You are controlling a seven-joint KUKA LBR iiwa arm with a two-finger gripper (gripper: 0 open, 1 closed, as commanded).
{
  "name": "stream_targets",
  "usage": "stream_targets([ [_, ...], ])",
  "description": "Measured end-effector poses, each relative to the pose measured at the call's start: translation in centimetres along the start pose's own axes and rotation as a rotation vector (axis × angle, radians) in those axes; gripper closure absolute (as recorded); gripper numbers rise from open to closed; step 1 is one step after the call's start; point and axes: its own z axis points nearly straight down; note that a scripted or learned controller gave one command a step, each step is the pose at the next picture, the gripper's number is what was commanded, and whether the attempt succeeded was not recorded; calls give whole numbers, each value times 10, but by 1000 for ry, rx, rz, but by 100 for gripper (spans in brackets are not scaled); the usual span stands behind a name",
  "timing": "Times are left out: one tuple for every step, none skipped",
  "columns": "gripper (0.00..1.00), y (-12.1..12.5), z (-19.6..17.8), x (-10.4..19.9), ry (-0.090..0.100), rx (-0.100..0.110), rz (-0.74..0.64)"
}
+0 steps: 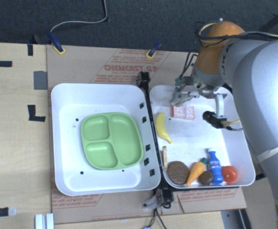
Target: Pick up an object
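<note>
The grey arm's two-finger gripper (183, 98) was seen directly over a small red-and-white packet (182, 112) in the right white bin (234, 142); finger state couldn't be told, and nothing was lifted yet.

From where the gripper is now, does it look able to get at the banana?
Probably yes. The gripper sits over the right bin, and the banana lies apart from the other items, uncovered.

bare floor mid right bin (196, 137), food toys (201, 171) crowding near wall
</note>
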Motion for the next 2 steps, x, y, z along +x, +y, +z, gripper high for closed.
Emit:
stream_targets([
  [0, 0, 0, 0, 0, 0, 0],
  [0, 0, 10, -7, 2, 0, 0],
])
